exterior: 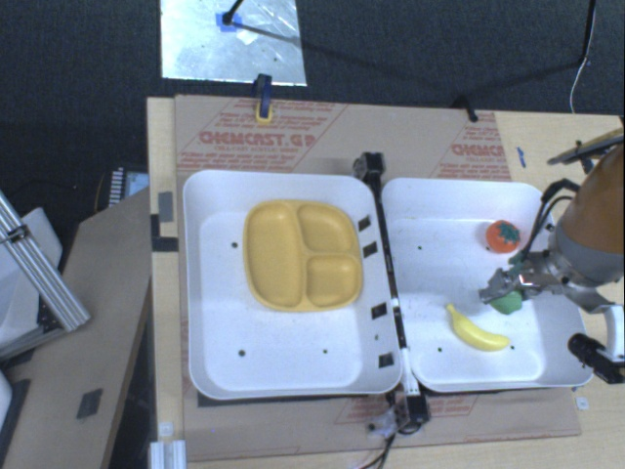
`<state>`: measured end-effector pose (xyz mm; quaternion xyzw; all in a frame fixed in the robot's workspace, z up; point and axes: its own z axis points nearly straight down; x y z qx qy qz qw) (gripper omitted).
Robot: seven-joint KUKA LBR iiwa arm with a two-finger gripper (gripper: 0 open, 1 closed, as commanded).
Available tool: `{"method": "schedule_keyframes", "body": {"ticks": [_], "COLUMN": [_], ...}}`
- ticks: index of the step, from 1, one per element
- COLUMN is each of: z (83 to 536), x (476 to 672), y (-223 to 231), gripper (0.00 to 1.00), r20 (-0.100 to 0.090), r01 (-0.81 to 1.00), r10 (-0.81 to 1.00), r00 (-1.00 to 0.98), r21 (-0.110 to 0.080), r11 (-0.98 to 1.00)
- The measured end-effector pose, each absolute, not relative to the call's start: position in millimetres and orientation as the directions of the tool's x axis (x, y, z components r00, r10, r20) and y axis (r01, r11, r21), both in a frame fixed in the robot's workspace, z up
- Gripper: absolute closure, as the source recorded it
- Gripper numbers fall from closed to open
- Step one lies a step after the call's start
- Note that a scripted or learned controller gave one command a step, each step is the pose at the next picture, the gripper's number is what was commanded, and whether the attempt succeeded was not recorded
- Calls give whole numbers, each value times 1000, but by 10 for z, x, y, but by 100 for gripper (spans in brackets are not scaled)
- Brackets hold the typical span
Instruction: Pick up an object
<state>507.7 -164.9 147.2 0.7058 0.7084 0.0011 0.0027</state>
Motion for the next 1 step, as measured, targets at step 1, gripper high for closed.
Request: {"method": "schedule_keyframes", "body": {"ticks": [1], "z": [1971], "x": [5048], "y": [-1740], "gripper": [100], "r20": [-3], "r01": [1000], "r10": [1000], "r00": [-3], "r21": [7], "r11": [3]}}
